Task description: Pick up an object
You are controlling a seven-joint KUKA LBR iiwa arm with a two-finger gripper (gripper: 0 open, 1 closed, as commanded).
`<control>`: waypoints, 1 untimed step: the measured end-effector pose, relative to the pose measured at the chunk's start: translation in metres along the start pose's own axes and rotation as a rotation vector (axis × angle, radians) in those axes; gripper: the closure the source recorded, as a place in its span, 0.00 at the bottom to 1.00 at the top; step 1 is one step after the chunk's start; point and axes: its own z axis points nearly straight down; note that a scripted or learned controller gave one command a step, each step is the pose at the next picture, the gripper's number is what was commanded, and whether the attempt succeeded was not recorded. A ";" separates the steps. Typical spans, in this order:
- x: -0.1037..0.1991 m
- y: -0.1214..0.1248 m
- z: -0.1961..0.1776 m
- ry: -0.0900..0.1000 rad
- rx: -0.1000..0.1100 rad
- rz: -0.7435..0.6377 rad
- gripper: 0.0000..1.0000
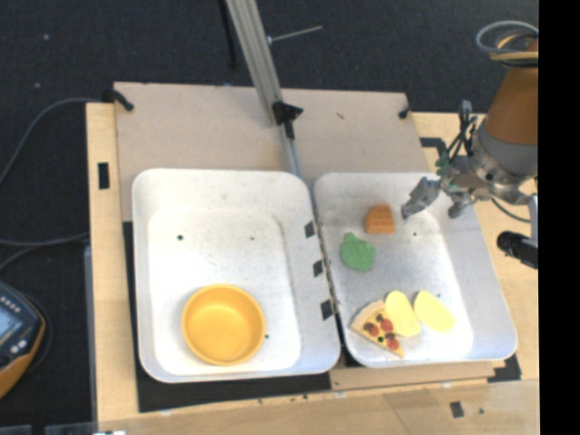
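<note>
The right bin [471,270] holds an orange block [380,219], a green lumpy piece [358,253], two yellow pieces [402,313] [434,311] and a pizza slice [376,328]. My gripper [439,199] hangs over the bin's upper right part, just right of the orange block. Its two grey fingers are spread apart, one at left [418,198] and one at right [459,203], with nothing between them.
The left bin [163,207] holds a yellow bowl [223,323] near its front. A metal pole [258,57] slants up from the back between the bins. The arm's orange band [514,102] stands at the right edge.
</note>
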 end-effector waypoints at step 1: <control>0.000 0.000 0.000 0.000 0.000 0.000 0.00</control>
